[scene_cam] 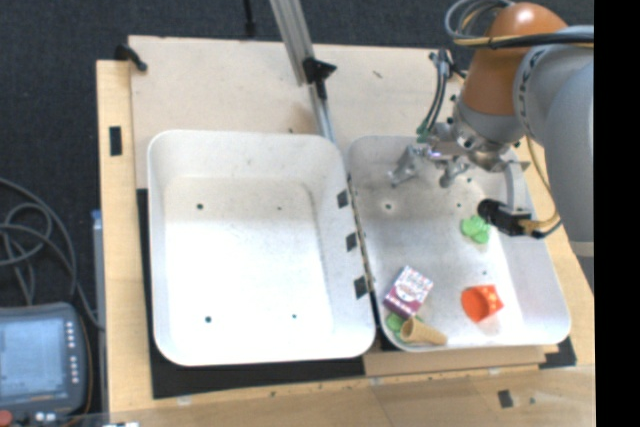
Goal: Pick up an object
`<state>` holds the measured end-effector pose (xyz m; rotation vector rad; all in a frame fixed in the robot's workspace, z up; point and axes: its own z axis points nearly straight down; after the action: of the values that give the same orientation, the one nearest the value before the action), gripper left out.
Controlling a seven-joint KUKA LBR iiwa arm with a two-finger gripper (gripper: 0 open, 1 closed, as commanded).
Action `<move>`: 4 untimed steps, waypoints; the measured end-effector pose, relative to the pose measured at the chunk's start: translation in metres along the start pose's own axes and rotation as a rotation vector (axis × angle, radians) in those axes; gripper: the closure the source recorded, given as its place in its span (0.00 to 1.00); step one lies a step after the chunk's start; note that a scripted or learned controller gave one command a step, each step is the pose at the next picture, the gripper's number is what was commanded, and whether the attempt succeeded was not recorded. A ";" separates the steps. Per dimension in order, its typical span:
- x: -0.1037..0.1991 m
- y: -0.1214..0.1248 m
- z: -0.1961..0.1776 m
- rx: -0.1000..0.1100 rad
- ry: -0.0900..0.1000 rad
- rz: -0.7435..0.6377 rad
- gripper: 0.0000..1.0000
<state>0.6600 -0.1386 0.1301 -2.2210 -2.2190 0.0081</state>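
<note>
My gripper (428,165) hangs spread and empty at upper right, well above the green piece (475,229).

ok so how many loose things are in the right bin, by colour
green: 2, one blob near the right wall, one small piece by the cone
orange: 1, the cup
purple and white: 1, the carton
tan: 1, the cone
total: 5
</note>
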 end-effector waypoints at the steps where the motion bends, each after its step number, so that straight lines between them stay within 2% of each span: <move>1: -0.001 0.003 -0.016 -0.011 0.000 0.002 1.00; 2: -0.009 0.001 -0.064 -0.012 0.001 0.000 1.00; 4: -0.004 0.003 -0.152 -0.012 0.001 -0.004 1.00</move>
<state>0.6636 -0.1425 0.2817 -2.2219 -2.2289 -0.0058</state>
